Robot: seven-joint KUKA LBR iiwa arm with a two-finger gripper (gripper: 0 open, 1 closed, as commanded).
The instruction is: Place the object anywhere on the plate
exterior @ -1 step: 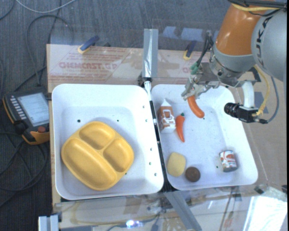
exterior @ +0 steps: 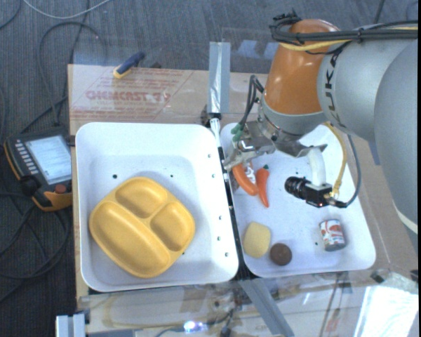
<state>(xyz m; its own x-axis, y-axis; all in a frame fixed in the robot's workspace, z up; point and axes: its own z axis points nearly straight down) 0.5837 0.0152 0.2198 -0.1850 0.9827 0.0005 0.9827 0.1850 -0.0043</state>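
While claw (exterior: 244,161) sits over carrot (exterior: 255,182) just below it, grip unclear; pinch mid-body, then carry left to plate (exterior: 142,225).

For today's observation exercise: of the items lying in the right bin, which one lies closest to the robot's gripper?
The orange carrot lies directly beneath the gripper, at the bin's upper left. The pale yellow lump, brown ball and small can lie farther toward the bin's front.

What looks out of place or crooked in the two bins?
The yellow plate sits turned at an angle in the left bin, not square with its walls. The small can in the right bin seems to lie on its side.
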